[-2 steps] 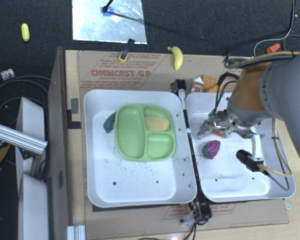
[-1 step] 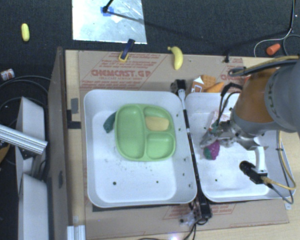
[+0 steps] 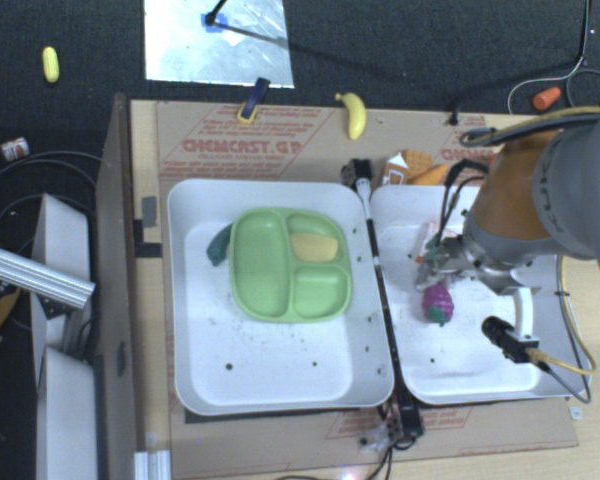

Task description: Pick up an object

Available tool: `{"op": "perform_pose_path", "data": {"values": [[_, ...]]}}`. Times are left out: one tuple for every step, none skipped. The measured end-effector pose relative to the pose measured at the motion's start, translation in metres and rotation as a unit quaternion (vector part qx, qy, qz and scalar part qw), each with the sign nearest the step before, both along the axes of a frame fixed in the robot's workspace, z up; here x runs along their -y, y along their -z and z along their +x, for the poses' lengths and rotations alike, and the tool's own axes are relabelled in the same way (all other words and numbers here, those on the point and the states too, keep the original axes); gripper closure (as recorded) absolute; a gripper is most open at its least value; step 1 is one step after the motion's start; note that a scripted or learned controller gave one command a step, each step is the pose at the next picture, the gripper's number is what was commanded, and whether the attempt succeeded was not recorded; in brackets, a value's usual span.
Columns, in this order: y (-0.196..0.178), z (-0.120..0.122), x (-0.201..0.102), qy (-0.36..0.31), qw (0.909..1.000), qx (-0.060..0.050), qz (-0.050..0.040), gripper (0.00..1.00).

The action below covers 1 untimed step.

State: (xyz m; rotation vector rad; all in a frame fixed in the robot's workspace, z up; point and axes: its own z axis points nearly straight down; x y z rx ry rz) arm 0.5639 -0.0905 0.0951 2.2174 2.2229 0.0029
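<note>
the bench (image 3: 280, 148), covered in printed cardboard, carries two shallow white bins side by side, and everything here is placed against the right bin (image 3: 460, 373). the left bin (image 3: 270, 378) touches its left wall along a dark seam. the grey arm (image 3: 570, 188) with its orange band leans in over the right bin's far right side, the wrist hanging above the bin's middle. inside the left bin, well apart from the right bin, lies a green divided plate (image 3: 285, 268) with a yellow piece (image 3: 315, 245) in its upper right compartment and a dark teal object (image 3: 218, 243) touching its left edge. the pincer (image 3: 438, 263) sits low over the right bin's centre; whether its fingers are apart or together cannot be made out. just below it, on the right bin's floor, lies a small purple fruit-like object (image 3: 438, 301), its long axis running roughly up and down the view, a green end pointing toward the bin's near wall. beyond the right bin's far left corner a yellow banana (image 3: 354, 115) rests on the cardboard.
</note>
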Motion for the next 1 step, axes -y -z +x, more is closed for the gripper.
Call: {"op": "perform_pose_path", "data": {"values": [[-0.0954,0.0180,-0.0569,-0.004,1.0000,0.005,0.0009,1.00]]}}
